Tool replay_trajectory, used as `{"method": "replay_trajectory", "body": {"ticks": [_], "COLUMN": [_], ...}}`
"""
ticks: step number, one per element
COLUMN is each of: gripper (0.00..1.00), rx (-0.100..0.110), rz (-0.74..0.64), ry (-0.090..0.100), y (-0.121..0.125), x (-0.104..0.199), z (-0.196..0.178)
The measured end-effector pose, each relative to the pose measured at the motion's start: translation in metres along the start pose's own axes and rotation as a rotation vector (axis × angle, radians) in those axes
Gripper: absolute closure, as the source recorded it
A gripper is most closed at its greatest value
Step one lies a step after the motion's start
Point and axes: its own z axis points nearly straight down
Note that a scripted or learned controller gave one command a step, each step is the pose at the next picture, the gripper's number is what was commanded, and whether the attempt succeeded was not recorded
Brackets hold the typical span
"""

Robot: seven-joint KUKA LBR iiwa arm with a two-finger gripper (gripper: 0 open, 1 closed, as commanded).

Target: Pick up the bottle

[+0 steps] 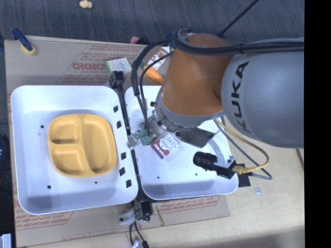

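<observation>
Grey arm w/ orange band reaches in from right, wrist angled down over right white bin. Gripper low near bin's left wall, just beside red-white packet; open or closed, can't tell. Orange bottle at bin's far edge, partly hidden behind arm. Yellow divided tray in left white bin.

This is a robotics lab or test cell rather than a home. A big grey industrial arm with an orange band and maker's lettering on its casing reaches over a plain white left bin and right bin set side by side on the table. Both bins rest on printed cardboard. A blue clamp sits at its far left corner, black cables run along the seam between them, and dark carpet lies beyond the table's far edge.
</observation>
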Motion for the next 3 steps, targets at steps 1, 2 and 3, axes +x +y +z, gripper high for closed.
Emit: {"method": "replay_trajectory", "body": {"ticks": [1, 2, 3], "gripper": [1.00, 1.00, 1.00], "rx": [0.003, -0.002, 0.003], "rz": [-0.249, -0.591, -0.657], "ry": [0.002, -0.003, 0.002], "y": [0.020, 0.011, 0.032], "x": [0.032, 0.017, 0.052], "z": [0.039, -0.012, 0.075]}}
